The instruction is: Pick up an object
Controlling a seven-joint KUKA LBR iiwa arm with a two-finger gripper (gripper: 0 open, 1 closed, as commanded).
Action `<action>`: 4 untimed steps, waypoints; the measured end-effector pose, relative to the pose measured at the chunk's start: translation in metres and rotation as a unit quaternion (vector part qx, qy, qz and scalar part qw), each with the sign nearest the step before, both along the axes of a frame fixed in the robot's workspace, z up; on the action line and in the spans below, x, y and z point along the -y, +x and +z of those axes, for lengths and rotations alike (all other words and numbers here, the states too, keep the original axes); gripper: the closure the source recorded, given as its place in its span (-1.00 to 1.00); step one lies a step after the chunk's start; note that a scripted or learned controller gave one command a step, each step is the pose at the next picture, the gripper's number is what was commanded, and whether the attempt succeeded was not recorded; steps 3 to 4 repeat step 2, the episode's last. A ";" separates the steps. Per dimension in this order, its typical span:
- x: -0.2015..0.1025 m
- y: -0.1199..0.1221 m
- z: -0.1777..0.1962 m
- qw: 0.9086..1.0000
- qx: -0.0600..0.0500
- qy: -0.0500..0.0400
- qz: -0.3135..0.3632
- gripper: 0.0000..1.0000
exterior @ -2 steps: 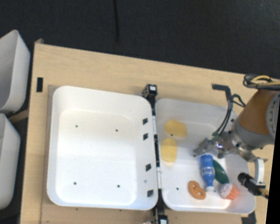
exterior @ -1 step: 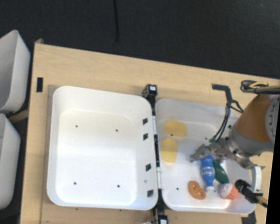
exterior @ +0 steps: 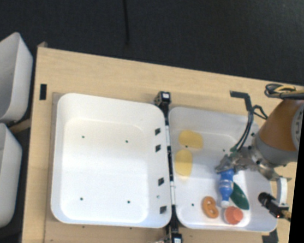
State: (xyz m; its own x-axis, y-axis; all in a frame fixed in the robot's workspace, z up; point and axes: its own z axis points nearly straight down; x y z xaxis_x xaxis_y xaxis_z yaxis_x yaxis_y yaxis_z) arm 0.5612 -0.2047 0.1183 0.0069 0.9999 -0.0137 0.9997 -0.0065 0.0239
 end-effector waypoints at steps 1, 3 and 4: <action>-0.065 0.054 -0.013 1.000 -0.005 0.005 0.007 1.00; -0.151 0.061 0.091 1.000 -0.004 0.008 0.009 1.00; -0.151 0.061 0.091 1.000 -0.004 0.008 0.009 1.00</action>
